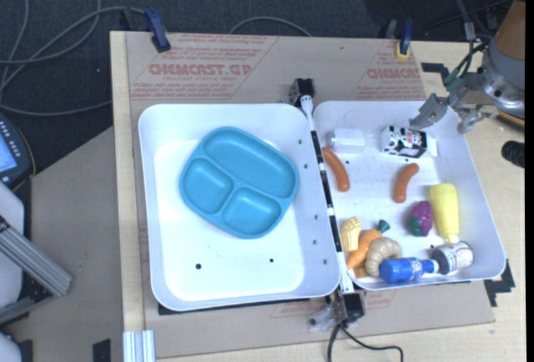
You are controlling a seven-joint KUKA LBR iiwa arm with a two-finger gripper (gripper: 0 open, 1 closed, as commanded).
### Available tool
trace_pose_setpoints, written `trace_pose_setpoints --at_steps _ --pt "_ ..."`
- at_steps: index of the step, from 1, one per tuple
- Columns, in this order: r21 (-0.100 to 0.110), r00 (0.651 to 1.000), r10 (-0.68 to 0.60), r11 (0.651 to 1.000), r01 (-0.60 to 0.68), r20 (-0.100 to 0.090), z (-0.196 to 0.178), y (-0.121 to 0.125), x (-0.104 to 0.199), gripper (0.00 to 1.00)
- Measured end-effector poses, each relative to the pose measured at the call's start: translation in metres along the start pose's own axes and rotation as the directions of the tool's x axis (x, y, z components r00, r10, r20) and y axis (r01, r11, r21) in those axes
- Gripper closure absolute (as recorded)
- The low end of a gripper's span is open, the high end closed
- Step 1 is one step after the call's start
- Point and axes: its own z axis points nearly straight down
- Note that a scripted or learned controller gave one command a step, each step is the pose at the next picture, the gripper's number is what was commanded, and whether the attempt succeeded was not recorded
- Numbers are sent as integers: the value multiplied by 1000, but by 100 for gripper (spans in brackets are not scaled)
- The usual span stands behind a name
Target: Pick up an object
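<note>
The right bin (480, 185) holds several small items: a white block (346, 138), a black-and-white toy (405, 142), two orange sausages (336, 169) (405, 182), a yellow bottle (445, 210), a purple piece (420, 218), a corn piece (351, 231), a carrot (365, 248), a beige pastry (385, 249), a blue bottle (404, 269) and a small jar (455, 256). My gripper (443, 118) hovers over the bin's far right corner, just beyond the black-and-white toy. Its fingers stand open with nothing between them.
The left bin (167, 260) carries a blue divided plate (240, 181). A black hinge strip (321, 185) separates the two bins. Clamps (156, 28) (404, 37) grip the board's far edge. Cables lie on the dark floor behind.
</note>
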Motion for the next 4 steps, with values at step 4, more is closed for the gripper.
trace_pose_setpoints --at_steps 4 --pt "-4 1000 2 1000 -2 2 138 -41 25 0"
